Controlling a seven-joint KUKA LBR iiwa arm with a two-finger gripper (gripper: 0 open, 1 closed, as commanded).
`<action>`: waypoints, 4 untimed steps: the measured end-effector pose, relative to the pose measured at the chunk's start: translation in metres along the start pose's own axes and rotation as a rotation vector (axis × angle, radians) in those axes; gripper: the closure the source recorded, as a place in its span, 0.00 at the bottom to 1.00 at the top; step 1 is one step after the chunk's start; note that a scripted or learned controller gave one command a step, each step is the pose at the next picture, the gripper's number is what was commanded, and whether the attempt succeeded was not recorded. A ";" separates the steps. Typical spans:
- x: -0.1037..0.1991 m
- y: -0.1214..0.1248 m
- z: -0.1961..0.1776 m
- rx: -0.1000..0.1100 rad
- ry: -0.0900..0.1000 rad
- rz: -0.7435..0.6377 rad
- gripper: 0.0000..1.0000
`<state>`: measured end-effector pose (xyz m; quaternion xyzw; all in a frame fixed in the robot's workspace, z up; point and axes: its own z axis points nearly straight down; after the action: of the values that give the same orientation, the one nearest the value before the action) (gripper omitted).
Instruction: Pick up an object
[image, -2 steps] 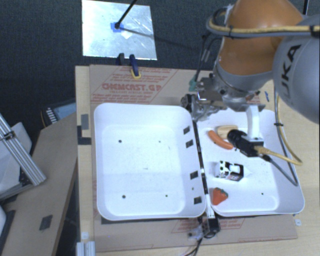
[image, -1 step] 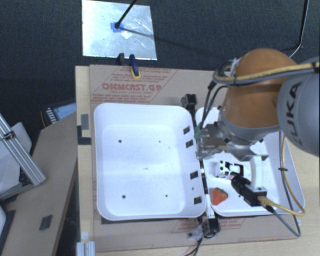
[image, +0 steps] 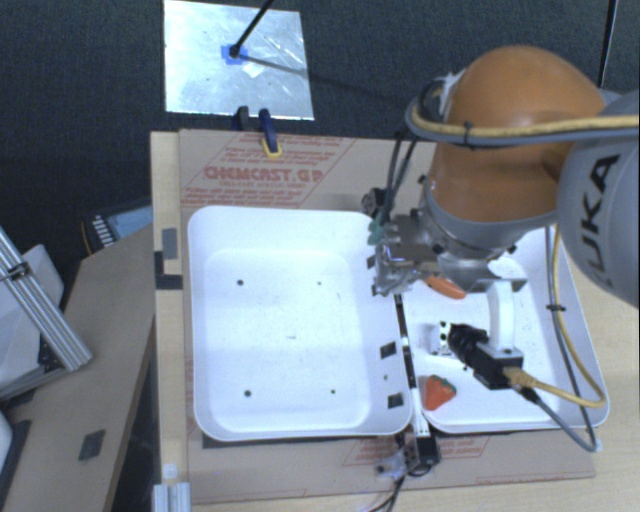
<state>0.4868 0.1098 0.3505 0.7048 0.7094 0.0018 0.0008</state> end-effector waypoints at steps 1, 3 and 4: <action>0.055 0.001 -0.081 -0.005 0.002 -0.003 1.00; 0.077 0.070 -0.190 -0.007 0.002 0.004 1.00; 0.127 0.076 -0.024 0.015 -0.005 -0.002 1.00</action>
<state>0.5617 0.2368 0.3746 0.7040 0.7102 -0.0053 -0.0029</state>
